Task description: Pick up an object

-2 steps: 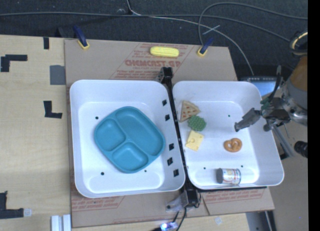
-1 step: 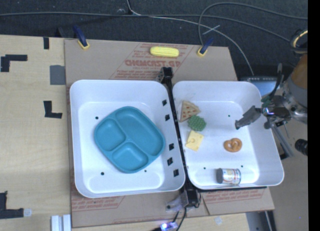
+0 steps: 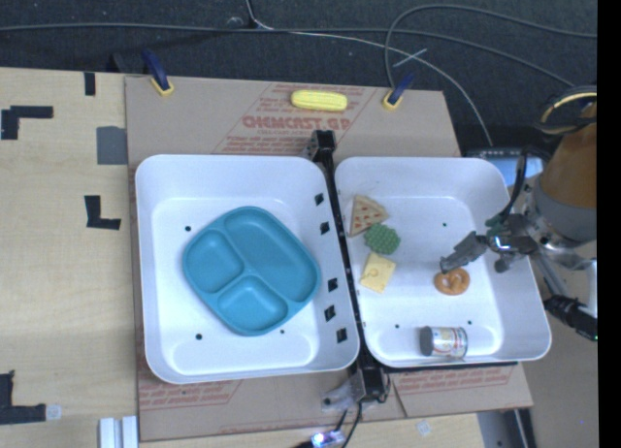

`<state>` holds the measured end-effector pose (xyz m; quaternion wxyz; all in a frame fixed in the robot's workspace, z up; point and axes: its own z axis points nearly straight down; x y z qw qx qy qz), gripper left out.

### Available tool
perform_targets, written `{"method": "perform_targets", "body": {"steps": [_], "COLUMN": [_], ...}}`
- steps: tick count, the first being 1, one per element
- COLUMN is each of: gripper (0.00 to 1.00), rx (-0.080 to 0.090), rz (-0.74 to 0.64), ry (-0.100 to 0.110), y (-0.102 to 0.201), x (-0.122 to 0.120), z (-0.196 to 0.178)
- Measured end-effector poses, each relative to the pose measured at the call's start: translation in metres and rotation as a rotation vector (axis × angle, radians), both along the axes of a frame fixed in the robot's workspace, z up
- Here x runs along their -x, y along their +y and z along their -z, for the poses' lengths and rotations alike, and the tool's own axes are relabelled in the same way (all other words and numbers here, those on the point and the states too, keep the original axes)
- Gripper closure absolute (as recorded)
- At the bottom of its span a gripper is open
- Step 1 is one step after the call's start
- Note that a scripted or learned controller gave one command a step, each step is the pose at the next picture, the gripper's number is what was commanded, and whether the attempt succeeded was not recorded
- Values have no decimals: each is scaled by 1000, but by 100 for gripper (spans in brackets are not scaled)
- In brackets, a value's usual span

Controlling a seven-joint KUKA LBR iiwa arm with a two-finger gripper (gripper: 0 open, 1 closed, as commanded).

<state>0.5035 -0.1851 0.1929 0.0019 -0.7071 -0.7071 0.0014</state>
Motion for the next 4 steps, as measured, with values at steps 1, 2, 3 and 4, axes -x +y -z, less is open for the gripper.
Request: {"method": "perform_targets", "body": {"steps": [1, 2, 3, 4], "gripper": [0, 0, 100, 100], "rx": [0, 0, 0, 1], "rz": [0, -1, -2, -2], "ry": [-1, -1, -2, -6], "y": [-5, -4, -4, 6], "x": [8, 9, 9, 6], "z": [49, 102, 90, 43]}}
